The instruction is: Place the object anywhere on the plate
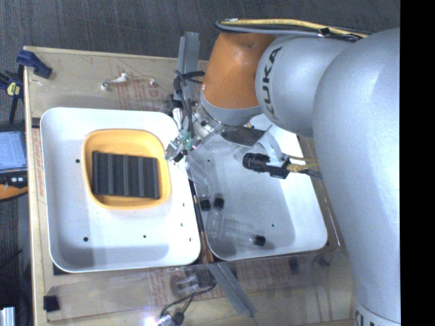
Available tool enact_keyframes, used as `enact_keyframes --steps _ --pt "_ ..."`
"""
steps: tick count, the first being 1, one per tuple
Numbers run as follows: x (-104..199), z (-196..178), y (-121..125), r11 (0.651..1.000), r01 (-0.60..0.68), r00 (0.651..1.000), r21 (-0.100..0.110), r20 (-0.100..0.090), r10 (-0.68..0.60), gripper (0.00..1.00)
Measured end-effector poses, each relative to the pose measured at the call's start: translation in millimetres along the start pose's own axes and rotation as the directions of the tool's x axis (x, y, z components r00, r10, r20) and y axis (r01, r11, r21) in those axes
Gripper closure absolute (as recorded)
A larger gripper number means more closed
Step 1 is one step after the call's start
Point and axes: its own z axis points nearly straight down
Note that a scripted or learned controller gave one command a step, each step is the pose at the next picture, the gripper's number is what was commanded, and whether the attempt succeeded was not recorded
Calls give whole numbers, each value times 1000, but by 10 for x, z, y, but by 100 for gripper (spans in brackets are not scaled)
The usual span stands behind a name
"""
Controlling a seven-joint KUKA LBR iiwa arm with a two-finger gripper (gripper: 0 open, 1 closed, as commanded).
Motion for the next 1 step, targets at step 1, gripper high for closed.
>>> enact_keyframes --steps 1 --pt "0 -1 1 1000 0 1000 0 0 0 0"
